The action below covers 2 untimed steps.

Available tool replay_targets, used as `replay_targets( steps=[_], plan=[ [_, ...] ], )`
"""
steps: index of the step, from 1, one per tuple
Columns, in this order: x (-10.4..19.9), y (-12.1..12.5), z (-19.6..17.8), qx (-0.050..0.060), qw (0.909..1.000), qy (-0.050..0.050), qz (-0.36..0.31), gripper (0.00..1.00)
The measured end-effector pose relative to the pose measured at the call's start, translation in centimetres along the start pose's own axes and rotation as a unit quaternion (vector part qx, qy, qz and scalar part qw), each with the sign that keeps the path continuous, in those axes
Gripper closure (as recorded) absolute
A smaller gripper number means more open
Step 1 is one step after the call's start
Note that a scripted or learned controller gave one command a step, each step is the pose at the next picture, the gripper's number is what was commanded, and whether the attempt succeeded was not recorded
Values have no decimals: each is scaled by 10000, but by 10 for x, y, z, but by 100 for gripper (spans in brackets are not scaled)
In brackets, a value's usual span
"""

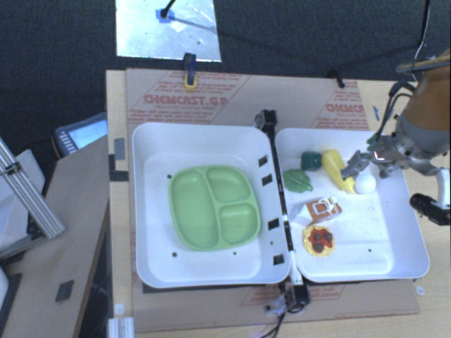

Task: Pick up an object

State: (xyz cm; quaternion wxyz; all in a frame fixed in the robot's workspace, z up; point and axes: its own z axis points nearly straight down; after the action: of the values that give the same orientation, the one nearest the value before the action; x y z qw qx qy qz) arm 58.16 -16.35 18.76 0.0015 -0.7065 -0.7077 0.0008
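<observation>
Dark carpet floor [56, 48], silvery sheet [168, 20], brown board [232, 94] beneath.

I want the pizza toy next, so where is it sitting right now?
The pizza toy lies in the right bin, toward its near left part, just below the small red-and-white packet and close to the divider between the bins.

brightness: even, fairly bright overhead light; both white bins [204, 136] read clean and nearly overexposed
glare: strong sheen on the foil sheet [168, 20], far up and left of the claw [361, 163]
shadows: soft and short, just below the toys beside the claw
sharpness: mildly soft overall; arm [426, 111] slightly blurred
surroundings: dark carpet, little detail
</observation>
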Motion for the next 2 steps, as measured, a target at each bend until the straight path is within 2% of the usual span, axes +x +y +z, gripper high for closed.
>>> replay_targets(
  steps=[2],
  plan=[
    [6, -9, 104, -9, 10000, -3, 6, 0]
  ],
)
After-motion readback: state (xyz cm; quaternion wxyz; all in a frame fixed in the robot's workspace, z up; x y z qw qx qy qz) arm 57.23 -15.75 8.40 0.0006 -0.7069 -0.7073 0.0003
